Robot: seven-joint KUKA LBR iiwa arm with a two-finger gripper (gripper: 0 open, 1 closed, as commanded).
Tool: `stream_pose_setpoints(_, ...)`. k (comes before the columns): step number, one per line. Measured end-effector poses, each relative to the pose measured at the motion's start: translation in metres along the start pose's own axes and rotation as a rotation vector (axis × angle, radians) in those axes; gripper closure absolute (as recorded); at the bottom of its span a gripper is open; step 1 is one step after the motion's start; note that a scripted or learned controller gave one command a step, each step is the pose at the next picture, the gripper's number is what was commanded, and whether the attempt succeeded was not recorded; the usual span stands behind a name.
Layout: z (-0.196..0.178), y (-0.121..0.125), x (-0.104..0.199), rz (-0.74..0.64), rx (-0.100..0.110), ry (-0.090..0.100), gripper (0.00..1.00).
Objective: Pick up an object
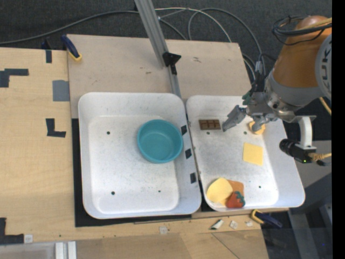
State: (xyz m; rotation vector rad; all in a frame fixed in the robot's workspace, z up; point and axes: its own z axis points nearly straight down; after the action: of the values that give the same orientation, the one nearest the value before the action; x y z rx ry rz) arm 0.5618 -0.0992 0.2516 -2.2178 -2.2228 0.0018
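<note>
**Gripper over the right bin, nothing held yet**

Gripper (pixel 241 117) low over the upper part of the right bin (pixel 280 196), at the right of the frame; fingers spread apart, nothing between them. Closest candidate: the brown chocolate bar (pixel 209 124), flat on the bin floor just left of the finger tips; a small yellow piece (pixel 257 127) just right of them, partly hidden under the wrist.

For a good grasp, probably best to choose one thing only; to centre the open fingers over it; to come down straight until the tips nearly touch the floor; then to close and lift slowly. With the chocolate bar so thin and flat, some risk of sliding it instead of catching it; closing across the short side likely safer.

Count, right bin: one chocolate bar; one small yellow piece; one yellow square slice (pixel 253 154) in the middle; one round yellow thing (pixel 218 190), one orange slice (pixel 237 187) and one red strawberry (pixel 235 200) together at the lower edge. Left bin (pixel 97 144): one blue bowl (pixel 159 140). Two bins in total.
</note>
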Motion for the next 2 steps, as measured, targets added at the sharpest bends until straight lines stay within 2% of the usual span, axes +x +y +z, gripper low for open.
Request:
stream_pose_setpoints(1,0.000,0.000,0.000,0.000,0.000,0.000,0.00)
stream_pose_setpoints(2,0.063,-0.006,-0.002,0.001,0.006,0.000,0.00)
